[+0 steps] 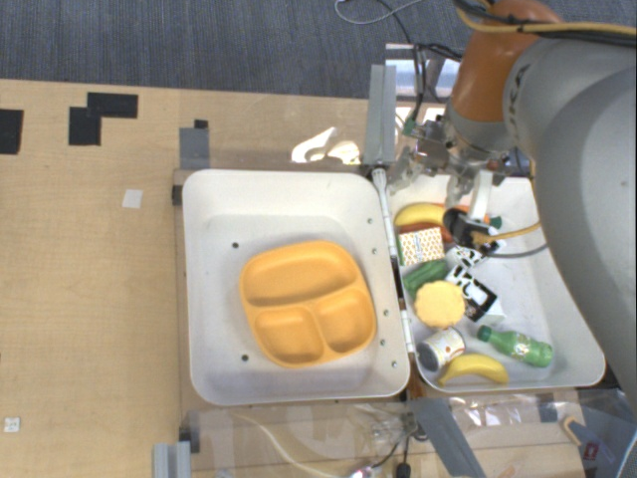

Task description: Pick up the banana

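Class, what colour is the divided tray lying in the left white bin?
Orange-yellow: the three-compartment plastic tray in the left white bin, clearest in the camera view.

I am looking down on a robotics lab, not a home or a shop. The plywood desk [90, 297] carries black marker patches at ten o'clock, and two shallow white bins [289, 202] sit clamped by grey metal brackets [380, 118]. Loose cables [398, 13] trail over grey carpet [199, 18] at twelve o'clock. At two o'clock the big grey arm [577, 137] with its orange band fills the corner.
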You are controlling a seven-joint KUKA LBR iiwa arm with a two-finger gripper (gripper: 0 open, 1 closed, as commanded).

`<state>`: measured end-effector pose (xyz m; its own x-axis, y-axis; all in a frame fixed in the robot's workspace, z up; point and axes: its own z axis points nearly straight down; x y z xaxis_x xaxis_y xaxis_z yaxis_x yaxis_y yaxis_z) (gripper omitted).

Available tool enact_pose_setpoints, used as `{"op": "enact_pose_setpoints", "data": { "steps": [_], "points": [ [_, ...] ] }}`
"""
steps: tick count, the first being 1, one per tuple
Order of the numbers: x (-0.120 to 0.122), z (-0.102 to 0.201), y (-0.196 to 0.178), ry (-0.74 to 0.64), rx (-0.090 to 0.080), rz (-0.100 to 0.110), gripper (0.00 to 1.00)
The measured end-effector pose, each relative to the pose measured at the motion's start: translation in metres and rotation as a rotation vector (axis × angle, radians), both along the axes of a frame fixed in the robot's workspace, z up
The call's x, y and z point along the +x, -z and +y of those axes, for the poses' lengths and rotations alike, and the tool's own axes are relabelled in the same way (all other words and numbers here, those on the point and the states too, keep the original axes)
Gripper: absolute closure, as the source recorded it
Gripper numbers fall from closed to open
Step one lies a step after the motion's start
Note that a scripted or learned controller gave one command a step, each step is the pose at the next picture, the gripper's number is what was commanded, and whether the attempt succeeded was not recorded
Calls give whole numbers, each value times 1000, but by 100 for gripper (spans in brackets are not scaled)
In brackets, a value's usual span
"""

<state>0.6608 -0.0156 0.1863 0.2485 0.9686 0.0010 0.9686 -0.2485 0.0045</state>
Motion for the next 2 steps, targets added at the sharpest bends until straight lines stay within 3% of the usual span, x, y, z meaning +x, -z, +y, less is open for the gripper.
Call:
{"op": "enact_pose_setpoints", "data": {
  "steps": [1,2],
  "points": [
    [9,57,0,211,1,1,0],
    [6,61,-74,762,4,1,0]
  ]
}}
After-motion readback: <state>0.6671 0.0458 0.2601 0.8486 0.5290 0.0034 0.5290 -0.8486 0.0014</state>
